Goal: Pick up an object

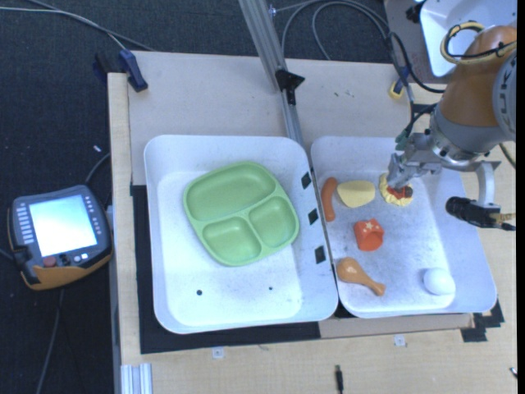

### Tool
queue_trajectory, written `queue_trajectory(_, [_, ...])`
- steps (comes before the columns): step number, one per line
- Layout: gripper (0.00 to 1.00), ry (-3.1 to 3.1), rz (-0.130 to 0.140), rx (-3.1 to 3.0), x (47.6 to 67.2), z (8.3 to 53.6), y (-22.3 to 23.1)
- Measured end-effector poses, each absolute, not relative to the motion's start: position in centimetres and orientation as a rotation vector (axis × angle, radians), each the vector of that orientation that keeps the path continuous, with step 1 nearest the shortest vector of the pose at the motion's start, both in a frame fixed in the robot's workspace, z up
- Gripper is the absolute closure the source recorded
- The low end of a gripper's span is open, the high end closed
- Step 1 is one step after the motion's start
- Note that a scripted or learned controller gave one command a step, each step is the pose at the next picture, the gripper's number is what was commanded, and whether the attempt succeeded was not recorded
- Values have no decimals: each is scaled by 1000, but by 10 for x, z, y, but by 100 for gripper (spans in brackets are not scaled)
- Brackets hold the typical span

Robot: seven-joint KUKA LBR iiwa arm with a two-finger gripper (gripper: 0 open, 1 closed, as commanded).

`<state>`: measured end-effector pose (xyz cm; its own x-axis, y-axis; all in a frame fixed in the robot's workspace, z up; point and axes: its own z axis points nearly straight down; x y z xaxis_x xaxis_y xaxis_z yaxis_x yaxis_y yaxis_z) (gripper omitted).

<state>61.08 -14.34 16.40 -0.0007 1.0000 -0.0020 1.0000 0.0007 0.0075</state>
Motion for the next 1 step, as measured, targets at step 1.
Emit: queue_trajectory(1, [100, 2219, 4, 2217, 617, 209, -147])
